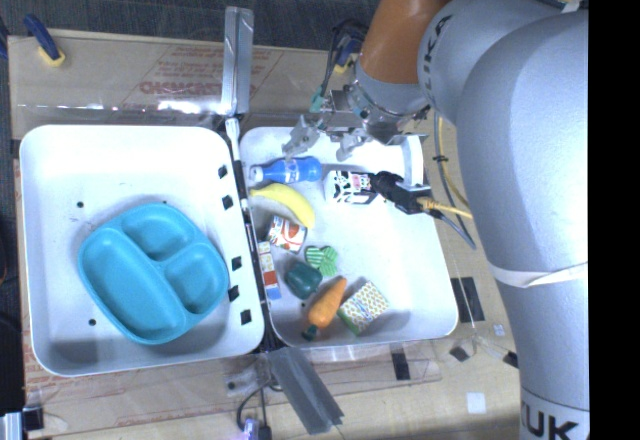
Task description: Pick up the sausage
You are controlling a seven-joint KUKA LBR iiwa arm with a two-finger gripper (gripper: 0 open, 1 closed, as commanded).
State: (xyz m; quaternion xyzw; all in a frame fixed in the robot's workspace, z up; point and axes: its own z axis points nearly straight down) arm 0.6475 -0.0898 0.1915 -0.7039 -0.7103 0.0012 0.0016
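The gripper [323, 142] hangs over the upper end of the right bin [425, 273], its two grey metal fingers [299, 140] spread apart with nothing between them. It sits just above a blue plastic bottle [290, 171] that lies on its side. The arm [500, 78] is smooth grey, with a glossy orange band near the top of the frame.

I cannot pick out the sausage with certainty. The closest match is a small reddish piece [287, 232], rounded with a pale patch, in the left middle of the right bin. It is tucked under the lower end of a curved yellow banana [283, 200] and touches it. It lies well below the gripper.

To the right of the bottle stands a black-and-white patterned carton [351, 186]. Lower down are a ribbed green lump [321, 259], a dark teal lump [302, 279], a tapered orange carrot [326, 302] with a dark tip, and a box [363, 306] with a yellow-green check. A thin strip [267, 270] lies along the bin's left wall.

The left bin [60, 158], shallow and matt white, holds a smooth blue plate [150, 273] divided into three wells. Both bins rest on brown board [130, 63]
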